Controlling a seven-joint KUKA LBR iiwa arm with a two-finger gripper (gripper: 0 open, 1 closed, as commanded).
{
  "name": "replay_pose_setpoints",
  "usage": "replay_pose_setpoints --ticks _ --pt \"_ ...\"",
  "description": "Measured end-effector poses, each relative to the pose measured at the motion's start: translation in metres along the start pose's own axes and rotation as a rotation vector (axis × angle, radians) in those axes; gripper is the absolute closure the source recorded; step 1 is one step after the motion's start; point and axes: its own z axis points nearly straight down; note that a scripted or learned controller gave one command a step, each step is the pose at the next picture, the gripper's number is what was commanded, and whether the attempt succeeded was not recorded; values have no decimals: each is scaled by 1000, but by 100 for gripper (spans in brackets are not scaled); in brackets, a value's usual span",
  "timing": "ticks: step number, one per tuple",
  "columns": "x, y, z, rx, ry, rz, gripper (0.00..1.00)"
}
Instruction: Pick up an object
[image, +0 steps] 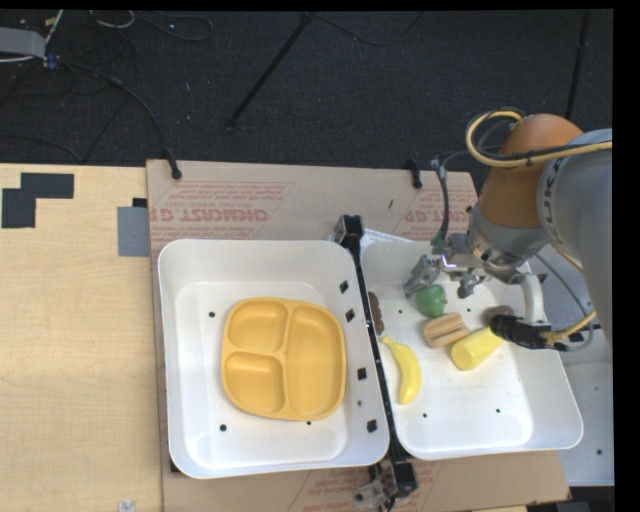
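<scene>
Over the right bin (545, 430) I have the gripper (443, 275) hanging low above the back left part of the tray, its fingers spread fairly wide, with one tip toward the left near the green object (431, 298) and the other toward the right; nothing sits between them that I can see. The green piece, small and rounded like a toy pepper or lime, lies just below and slightly left of the midpoint between the fingers, so close that the left fingertip seems almost over it. I judge it the likeliest target, and the move I need is a short drop with a small shift toward me and to the left so the piece ends up between the tips. Being roundish, it offers no clear long axis, so the wrist angle matters little, though it may roll away if one finger touches first. Just beside it, toward the front, lies a tan ridged block (444, 329), touching or nearly touching a yellow chunk (475, 348). A banana (405, 369) lies near the divider, its length running front to back. On the counter's left bin (190, 440) rests a yellow sectioned plate (284, 358).
</scene>
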Motion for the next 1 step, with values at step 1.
replay_pose_setpoints --ticks 1 --pt "1 0 53 0 0 2 0"
